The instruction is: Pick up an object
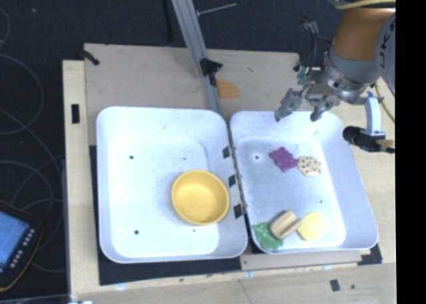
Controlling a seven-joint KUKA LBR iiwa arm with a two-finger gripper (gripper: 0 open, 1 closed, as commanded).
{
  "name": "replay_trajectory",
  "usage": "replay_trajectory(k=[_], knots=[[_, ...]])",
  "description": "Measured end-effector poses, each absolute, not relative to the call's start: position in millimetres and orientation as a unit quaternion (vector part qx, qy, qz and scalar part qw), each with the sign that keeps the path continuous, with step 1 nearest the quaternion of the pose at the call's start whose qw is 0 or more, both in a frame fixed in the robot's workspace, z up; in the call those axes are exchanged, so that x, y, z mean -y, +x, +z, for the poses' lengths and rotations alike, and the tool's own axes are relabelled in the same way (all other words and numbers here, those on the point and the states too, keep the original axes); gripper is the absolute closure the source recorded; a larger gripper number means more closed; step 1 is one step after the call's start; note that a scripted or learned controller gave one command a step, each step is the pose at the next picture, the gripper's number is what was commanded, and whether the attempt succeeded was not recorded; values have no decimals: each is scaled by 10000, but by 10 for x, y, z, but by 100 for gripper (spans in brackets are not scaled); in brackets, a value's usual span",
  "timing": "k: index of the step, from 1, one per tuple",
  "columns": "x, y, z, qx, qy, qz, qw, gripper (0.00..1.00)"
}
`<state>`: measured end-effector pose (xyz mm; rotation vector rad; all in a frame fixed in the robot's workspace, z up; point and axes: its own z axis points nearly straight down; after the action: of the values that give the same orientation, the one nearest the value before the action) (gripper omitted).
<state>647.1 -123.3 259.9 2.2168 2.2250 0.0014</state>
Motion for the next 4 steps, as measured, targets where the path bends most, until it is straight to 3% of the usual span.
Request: replay_trajectory(k=[1, 3, 4], knots=[[1234, 6471, 2599, -7085, 7057, 2, 5, 0], [1386, 6362, 1661, -7063, 7079, -28, -4, 0], [1418, 6445, 1182, -7062, 7080, -25, 0, 0]])
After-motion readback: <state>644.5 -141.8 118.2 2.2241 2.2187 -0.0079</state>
